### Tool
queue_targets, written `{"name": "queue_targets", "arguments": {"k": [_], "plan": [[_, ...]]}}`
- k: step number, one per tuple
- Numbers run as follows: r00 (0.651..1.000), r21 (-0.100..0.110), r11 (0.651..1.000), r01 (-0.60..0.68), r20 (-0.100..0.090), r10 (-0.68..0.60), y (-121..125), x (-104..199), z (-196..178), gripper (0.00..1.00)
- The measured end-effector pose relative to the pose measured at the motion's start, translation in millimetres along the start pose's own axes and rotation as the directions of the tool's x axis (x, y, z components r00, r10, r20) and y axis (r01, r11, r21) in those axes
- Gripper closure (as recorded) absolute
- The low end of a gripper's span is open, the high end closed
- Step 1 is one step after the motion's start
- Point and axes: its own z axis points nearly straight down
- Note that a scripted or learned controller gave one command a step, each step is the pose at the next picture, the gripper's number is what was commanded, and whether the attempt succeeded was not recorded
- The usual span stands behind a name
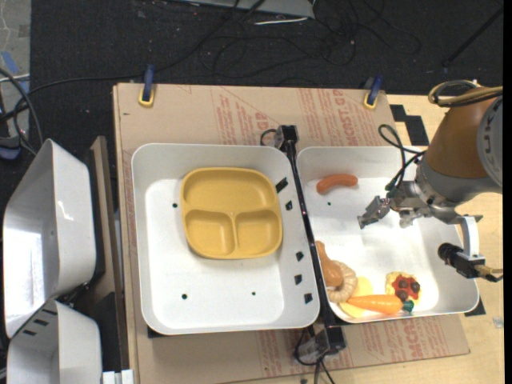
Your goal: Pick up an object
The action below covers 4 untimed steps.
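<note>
- Tabletop point(240, 102): brown board carrying two shallow white bins side by side.
- Left bin point(160, 294): holds a yellow divided plate point(232, 212), lying flat in the upper middle.
- Right bin point(448, 294): a sausage point(336, 183) lies near the upper left corner. Along the lower edge sit a chicken piece point(334, 274), a carrot point(374, 302) and a small pizza slice point(402, 285), close together; the carrot rests on what looks like a pale yellow item, hard to make out.
- Arm point(464, 154) reaches in from the right, over the right bin.
- Pincer point(392, 213): fingers spread, nothing between them, above bare bin floor, right of and below the sausage, well apart from the lower cluster.
</note>
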Motion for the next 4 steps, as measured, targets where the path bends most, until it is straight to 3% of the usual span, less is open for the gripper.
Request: {"name": "queue_targets", "arguments": {"k": [1,3,4], "plan": [[1.0,-0.007,1.0,0.0,0.002,0.0,2,0,-14,1.0],[1.0,-0.012,1.0,0.004,0.004,-0.004,-3,-8,-117,1.0],[1.0,-0.005,1.0,0.008,-0.001,-0.008,-17,36,-120,1.0]]}}
